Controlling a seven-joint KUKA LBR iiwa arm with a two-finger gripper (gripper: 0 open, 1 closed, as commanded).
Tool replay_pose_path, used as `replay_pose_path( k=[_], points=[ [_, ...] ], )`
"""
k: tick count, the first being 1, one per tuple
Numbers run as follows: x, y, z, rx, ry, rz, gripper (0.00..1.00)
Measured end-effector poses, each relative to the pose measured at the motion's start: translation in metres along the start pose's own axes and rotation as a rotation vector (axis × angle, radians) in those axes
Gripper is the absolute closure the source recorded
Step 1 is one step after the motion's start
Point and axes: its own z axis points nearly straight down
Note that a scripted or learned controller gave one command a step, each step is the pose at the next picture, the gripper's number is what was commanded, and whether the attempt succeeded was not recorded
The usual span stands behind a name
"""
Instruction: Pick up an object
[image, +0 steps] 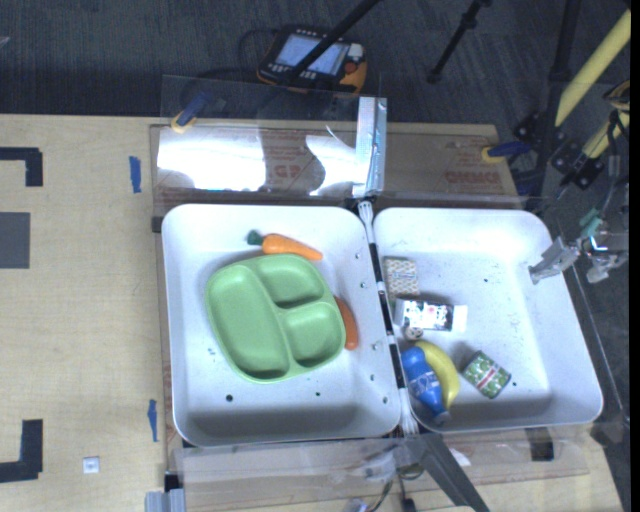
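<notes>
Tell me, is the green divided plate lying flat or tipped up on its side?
Lying flat: the green divided plate rests in the left bin, its three compartments facing up.

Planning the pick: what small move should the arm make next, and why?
Probably swing the gripper left and inward over the right bin. It sits at the bin's right rim, while the banana, green can and blue bottle cluster near the bin's lower left.

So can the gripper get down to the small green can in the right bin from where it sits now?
Probably yes. The gripper sits at the right bin's right rim, and the green can lies uncovered with bare floor on that side; the banana is close on its left.
</notes>
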Motion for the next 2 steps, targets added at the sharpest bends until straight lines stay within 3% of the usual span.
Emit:
replay_pose_path(
  k=[1, 2],
  points=[
    [0.000, 0.001, -0.010, -0.003, -0.001, -0.001, 1.00],
    [-0.018, -0.064, 0.084, 0.002, 0.001, 0.280, 1.00]
  ],
)
